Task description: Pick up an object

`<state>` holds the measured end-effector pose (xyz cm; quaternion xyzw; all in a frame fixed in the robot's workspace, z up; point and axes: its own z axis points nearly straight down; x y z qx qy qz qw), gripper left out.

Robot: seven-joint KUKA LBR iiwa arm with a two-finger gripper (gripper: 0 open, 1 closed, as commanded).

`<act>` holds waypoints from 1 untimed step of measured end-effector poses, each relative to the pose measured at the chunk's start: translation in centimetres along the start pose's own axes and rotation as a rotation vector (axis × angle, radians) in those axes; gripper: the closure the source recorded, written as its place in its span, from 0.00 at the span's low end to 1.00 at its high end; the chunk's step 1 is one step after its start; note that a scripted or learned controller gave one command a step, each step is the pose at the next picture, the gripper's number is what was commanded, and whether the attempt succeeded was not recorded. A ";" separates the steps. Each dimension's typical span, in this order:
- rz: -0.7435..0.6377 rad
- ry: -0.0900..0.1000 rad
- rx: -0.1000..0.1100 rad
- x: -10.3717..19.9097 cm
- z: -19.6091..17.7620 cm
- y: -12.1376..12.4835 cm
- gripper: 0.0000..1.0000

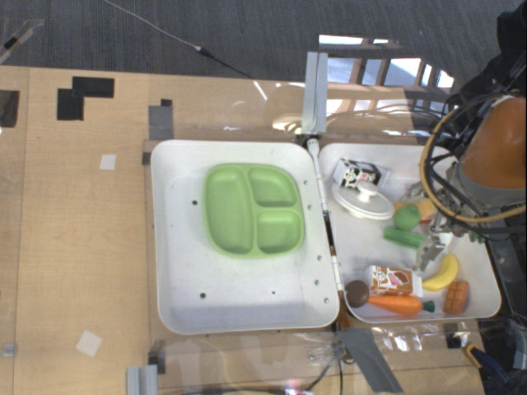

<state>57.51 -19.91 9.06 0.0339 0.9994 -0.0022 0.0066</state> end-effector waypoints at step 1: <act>0.031 0.002 -0.003 -0.7 0.4 1.4 0.00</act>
